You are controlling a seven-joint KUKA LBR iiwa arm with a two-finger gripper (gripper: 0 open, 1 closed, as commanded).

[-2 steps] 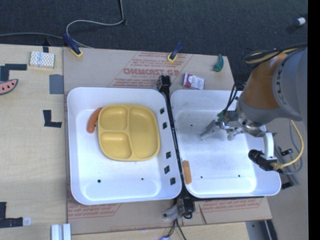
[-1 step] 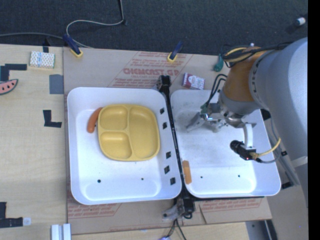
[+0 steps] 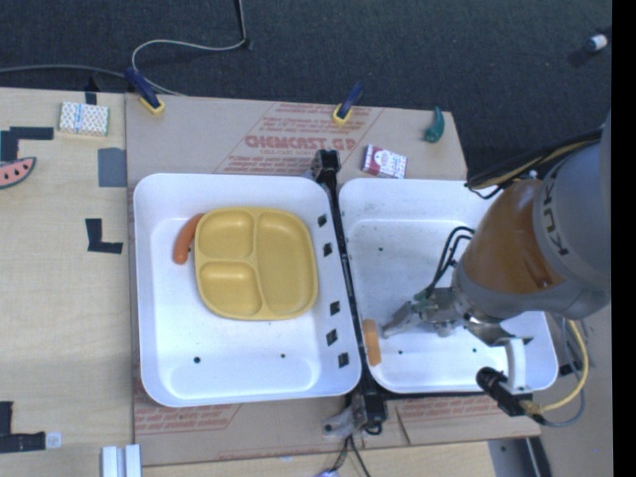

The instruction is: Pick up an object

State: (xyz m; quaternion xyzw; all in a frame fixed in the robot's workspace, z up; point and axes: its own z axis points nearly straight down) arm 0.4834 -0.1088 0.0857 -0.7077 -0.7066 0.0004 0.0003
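Orange object (image 3: 371,344) lies at the right bin's (image 3: 397,207) 8 o'clock corner, against the divider.

The jaws (image 3: 393,323) of the grey arm (image 3: 537,256) hang low in the right bin just at 2 o'clock of the orange object, apart from it; whether they are wide or narrow cannot be told. In the left bin (image 3: 159,296) a yellow divided plate (image 3: 256,263) sits toward 12 o'clock, with an orange sausage-like piece (image 3: 183,239) touching its 9 o'clock rim. Both bins rest on the cardboard-covered tabletop (image 3: 229,137).

Bright, even light; soft shadows; slightly blurry, low-res pic
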